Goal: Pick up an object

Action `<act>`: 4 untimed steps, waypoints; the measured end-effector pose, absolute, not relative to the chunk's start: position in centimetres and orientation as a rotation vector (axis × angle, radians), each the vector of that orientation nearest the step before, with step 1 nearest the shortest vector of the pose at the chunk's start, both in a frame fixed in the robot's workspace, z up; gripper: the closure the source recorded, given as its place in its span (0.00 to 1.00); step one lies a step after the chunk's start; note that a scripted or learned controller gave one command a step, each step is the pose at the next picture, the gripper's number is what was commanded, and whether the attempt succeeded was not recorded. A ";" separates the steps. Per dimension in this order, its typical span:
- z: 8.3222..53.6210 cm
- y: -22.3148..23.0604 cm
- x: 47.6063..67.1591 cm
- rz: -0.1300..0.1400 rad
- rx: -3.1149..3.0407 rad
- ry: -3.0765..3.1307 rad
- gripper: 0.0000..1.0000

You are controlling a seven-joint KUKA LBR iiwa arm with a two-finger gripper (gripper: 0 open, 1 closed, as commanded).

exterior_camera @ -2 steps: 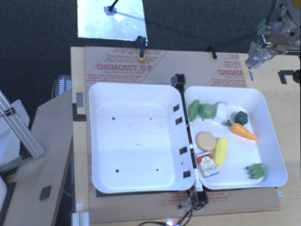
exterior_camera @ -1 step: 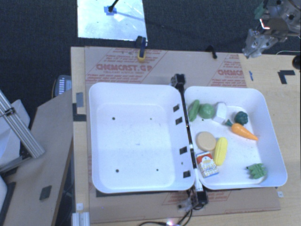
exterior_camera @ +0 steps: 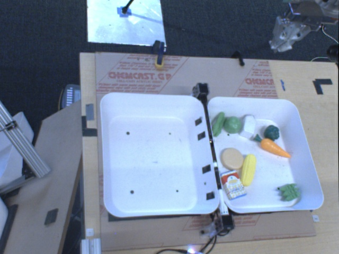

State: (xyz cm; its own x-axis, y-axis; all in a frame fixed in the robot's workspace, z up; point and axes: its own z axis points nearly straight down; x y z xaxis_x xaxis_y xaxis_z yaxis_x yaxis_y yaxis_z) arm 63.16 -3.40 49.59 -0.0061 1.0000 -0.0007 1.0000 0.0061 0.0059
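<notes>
The right bin (exterior_camera: 307,142) holds several toy foods. A green pod (exterior_camera: 217,124), a green leafy piece (exterior_camera: 232,124) and a white block (exterior_camera: 248,126) lie along its far side. A dark green broccoli (exterior_camera: 271,132) sits just above an orange carrot (exterior_camera: 274,148). Nearer the front are a tan round disc (exterior_camera: 232,158), a yellow corn cob (exterior_camera: 248,169), a small red and white carton (exterior_camera: 233,186) and a green leafy toy (exterior_camera: 289,192). My gripper (exterior_camera: 283,38) hangs at the top right, beyond the bench's far edge and well away from the bins, with nothing seen in it.
The left bin (exterior_camera: 106,157) sits beside the right one, joined by a black-clipped divider (exterior_camera: 206,142). A shiny square plate (exterior_camera: 124,15) lies on the dark floor at the back. A yellow and blue clamp (exterior_camera: 159,54) stands on the bench's far edge.
</notes>
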 end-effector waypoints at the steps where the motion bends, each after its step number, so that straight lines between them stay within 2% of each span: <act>1: 50.9 1.4 61.1 0.006 2.211 2.229 1.00; 2: 53.7 5.9 57.6 0.009 2.209 2.230 1.00; 3: 46.8 10.1 50.7 -0.007 2.214 2.236 1.00; 4: 51.6 13.2 48.6 0.008 2.212 2.228 1.00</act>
